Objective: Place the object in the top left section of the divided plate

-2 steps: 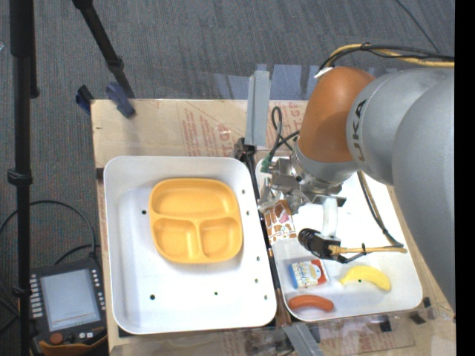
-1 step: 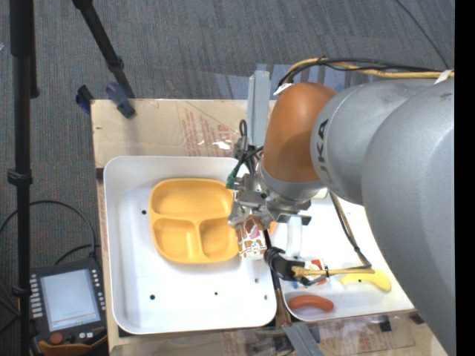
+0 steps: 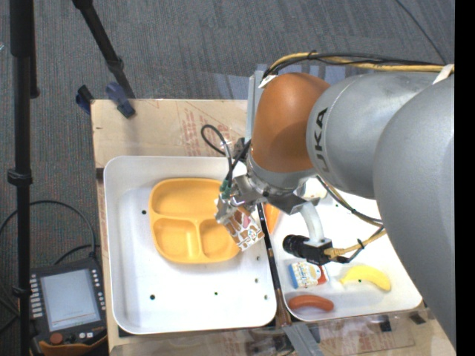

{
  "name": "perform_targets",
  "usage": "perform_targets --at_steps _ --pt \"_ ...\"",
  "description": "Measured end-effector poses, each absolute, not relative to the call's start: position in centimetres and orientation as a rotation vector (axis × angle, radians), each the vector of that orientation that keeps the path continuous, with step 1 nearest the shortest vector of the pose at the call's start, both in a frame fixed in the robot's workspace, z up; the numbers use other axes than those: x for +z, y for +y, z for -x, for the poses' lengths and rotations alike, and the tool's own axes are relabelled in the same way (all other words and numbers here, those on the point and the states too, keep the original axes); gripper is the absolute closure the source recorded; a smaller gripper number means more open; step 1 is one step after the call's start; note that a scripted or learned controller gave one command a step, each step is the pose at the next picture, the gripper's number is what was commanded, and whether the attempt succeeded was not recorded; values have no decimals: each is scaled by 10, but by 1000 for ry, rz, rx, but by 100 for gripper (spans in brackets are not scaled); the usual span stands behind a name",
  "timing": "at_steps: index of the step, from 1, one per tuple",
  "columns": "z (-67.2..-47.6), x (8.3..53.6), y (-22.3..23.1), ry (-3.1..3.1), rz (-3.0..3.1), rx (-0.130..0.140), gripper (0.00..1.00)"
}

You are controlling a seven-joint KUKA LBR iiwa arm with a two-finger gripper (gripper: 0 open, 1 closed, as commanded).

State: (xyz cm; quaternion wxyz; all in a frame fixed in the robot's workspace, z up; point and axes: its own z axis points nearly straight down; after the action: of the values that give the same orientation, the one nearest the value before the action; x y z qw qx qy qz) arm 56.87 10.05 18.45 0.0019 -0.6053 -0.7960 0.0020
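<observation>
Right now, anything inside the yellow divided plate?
The divided plate's visible sections hold nothing. Its right edge is covered by the gripper and a patterned carton there, so that part can't be judged.

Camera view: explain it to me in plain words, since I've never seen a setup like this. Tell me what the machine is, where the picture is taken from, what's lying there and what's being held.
The picture comes from one fixed camera above a bench, looking down at a slant. The big grey machine with an orange band is a robot arm reaching in from the right. Its gripper hangs over the right edge of a yellow divided plate, with a small patterned carton at its tip. The carton seems to be held, though the grip is hard to make out.

Two shallow white bins sit side by side. The left bin holds the plate. The right bin holds a banana, a sausage and a small blue-and-white pack.
</observation>
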Motion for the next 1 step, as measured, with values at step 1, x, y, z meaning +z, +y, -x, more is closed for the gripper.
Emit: perform_targets --at_steps 1 --pt "-569 185 100 -2496 1901 6 0"
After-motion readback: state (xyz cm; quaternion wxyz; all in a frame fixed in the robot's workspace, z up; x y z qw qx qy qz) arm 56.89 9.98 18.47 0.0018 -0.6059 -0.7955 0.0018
